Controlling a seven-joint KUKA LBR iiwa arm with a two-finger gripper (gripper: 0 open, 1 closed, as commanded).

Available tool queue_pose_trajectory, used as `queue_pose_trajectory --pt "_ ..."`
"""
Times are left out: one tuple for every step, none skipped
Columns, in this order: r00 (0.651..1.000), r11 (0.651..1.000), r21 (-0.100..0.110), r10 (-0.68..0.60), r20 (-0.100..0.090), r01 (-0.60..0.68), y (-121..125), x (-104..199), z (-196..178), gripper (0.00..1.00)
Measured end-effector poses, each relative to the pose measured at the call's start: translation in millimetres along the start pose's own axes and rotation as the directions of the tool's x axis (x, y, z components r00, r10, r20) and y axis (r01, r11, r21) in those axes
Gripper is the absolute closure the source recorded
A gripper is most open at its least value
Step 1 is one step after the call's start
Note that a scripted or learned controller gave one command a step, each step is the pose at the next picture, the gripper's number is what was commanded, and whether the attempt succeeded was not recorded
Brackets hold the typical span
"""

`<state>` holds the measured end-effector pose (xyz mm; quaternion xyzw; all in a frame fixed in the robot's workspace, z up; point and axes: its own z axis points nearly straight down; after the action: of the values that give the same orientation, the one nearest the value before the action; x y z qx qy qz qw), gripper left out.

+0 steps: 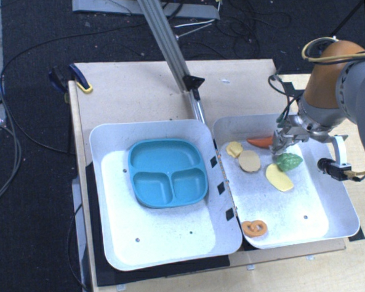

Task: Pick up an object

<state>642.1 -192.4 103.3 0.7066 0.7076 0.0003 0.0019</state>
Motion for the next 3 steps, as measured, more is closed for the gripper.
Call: queue_pose_trajectory --pt "1.000 1.000 -0.003 0.002 0.000 -0.002 -4.5 -7.6 -52.0 1.00" --pt "1.000 1.000 -0.005 0.000 0.000 0.000 -2.6 -8.0 -106.2 1.00" --pt "1.000 1.000 0.002 -0.005 -0.004 0.005 -27.1 40.1 -119.8 1.00"
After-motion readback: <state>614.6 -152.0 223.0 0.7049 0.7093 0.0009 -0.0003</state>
